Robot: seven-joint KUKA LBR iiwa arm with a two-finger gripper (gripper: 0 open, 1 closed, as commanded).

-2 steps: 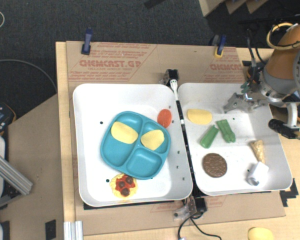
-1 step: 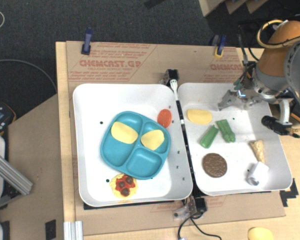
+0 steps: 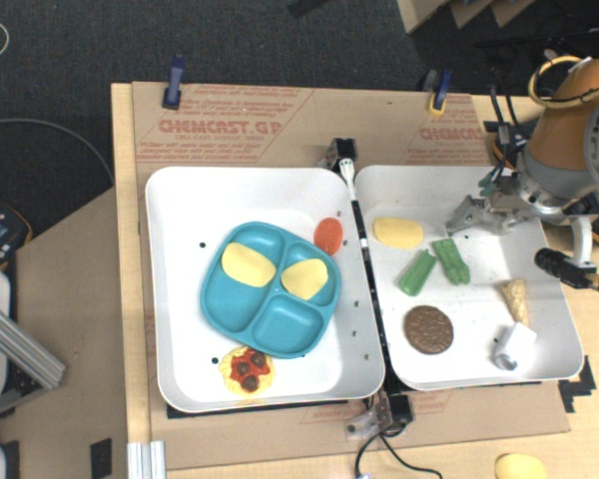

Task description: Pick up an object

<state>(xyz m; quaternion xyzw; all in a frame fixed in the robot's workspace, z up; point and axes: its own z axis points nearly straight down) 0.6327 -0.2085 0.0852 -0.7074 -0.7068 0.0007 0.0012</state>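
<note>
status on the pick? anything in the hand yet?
Done: nothing looks picked; every item lies in a bin. In hand: the hand hovers over the right white bin, near its far edge, with no object seen between its fingers. Left: the whole pick. Closest candidates are the two green pieces and the pale yellow oval piece. The blue divided plate sits in the left bin.

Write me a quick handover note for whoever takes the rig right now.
Gripper: low over the back of the right bin, nothing visibly held.
Right bin: yellow piece, two green pieces, brown disc, tan piece, white piece.
Left bin: blue divided plate with two yellow pieces, an orange piece beside it, and a pizza toy.
Done: nothing lifted.
Left: grasp and lift an object.
</note>
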